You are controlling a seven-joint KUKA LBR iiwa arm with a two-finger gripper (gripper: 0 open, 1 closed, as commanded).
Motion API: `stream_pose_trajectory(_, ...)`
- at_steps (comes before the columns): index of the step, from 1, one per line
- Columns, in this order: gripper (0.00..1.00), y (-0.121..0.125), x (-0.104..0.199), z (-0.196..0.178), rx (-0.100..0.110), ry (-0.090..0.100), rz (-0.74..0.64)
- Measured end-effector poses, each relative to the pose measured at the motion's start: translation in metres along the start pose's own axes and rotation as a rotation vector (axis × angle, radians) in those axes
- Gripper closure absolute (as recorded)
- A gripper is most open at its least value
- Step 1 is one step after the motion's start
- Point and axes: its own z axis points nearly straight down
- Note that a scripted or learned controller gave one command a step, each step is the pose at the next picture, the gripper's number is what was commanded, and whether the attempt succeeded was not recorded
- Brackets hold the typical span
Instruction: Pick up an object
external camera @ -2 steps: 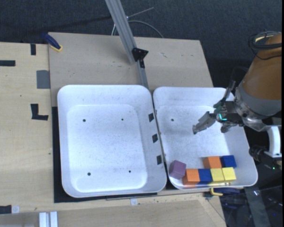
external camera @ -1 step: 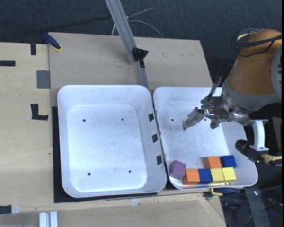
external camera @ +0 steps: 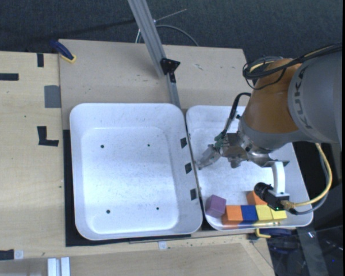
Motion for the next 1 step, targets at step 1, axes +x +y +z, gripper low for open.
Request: stream_pose_trajectory(1,0.00,0.0296,-0.0528,0.0354,-0.006,-0.004,0.007)
